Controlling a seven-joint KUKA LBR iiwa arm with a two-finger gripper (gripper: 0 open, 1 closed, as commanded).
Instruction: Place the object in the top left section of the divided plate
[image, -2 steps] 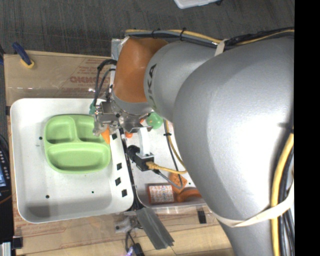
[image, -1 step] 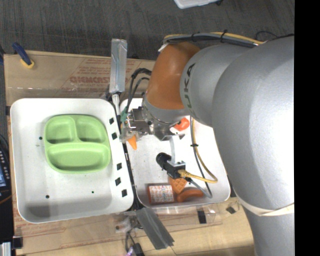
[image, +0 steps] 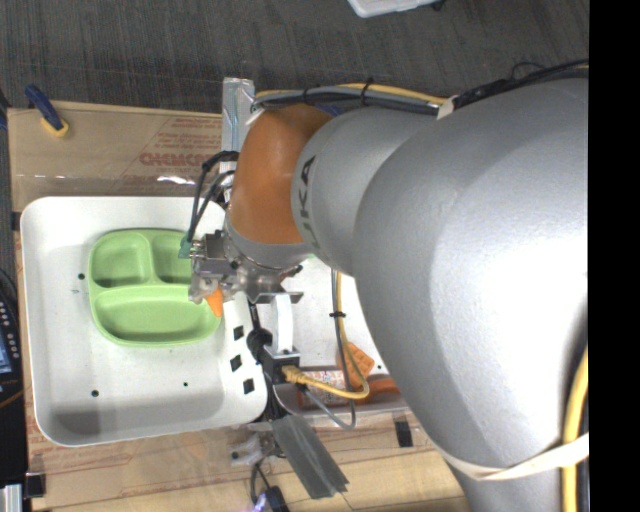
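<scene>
Arm (image: 450, 250) filled right side, hid right bin. Gripper (image: 212, 275) sat at green divided plate (image: 140, 315) right rim in left bin (image: 60, 400); finger state unreadable. Small orange object (image: 213, 300) partly hidden beneath gripper, grasp unclear.

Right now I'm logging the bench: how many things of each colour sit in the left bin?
Green: 1, the divided plate
Orange: 1, a small object at the plate's right edge, beside the tool
Total: 2
</scene>
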